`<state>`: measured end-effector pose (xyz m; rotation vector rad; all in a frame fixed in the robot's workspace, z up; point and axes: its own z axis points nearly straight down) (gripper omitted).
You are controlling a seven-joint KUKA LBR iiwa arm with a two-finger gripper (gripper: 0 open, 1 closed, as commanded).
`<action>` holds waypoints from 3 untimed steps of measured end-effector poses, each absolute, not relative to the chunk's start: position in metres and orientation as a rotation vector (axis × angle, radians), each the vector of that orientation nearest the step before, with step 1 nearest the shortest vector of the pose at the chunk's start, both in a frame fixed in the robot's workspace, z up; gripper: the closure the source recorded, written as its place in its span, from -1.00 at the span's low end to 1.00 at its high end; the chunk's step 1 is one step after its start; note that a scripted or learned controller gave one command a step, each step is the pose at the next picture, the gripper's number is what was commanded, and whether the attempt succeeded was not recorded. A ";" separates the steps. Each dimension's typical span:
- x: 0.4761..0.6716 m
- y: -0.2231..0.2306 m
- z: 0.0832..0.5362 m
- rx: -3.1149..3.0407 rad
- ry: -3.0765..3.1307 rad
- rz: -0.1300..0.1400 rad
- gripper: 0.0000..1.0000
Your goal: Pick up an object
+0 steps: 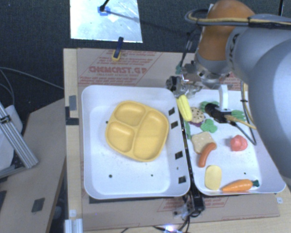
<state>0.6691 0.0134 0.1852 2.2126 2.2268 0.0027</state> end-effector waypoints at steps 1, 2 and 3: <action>0.669 0.041 0.185 2.212 2.228 0.004 1.00; 0.629 0.007 0.186 2.222 2.221 0.002 1.00; 0.588 -0.003 0.184 2.223 2.222 -0.003 1.00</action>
